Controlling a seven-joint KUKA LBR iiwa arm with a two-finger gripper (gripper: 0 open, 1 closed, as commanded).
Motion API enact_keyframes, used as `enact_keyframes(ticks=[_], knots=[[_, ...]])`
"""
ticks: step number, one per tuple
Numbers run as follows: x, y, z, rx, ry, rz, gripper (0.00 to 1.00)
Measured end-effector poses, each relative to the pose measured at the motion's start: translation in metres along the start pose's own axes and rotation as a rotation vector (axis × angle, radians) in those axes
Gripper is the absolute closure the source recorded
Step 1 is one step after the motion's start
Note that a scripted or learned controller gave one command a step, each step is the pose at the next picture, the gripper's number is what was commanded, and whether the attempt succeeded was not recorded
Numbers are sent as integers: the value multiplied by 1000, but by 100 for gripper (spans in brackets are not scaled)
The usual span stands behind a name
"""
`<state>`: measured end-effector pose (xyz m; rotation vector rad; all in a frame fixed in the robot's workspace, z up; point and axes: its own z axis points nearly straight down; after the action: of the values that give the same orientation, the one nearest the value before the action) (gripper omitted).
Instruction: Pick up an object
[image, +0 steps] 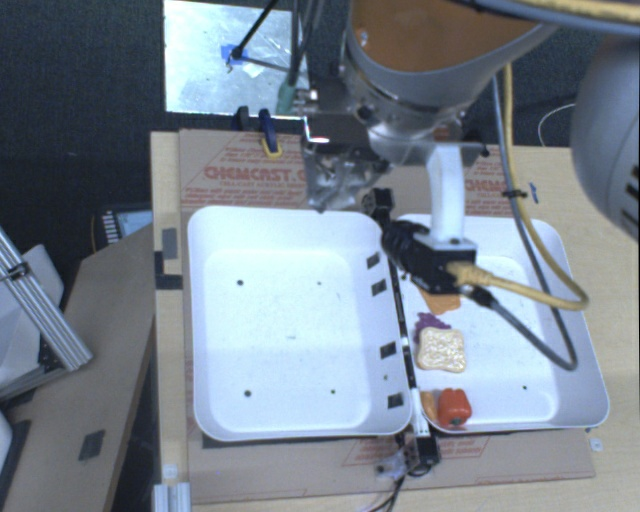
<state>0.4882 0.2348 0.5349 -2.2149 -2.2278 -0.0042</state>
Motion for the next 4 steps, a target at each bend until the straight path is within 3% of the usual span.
enact_keyframes(ticks=[1,2,3,4], knots=[[0,0,0,0,0,0,0],[0,0,-11,-2,1,-4,100],[0,0,-11,-1,1,-6,0],[0,0,-22,-4,3,-10,100]])
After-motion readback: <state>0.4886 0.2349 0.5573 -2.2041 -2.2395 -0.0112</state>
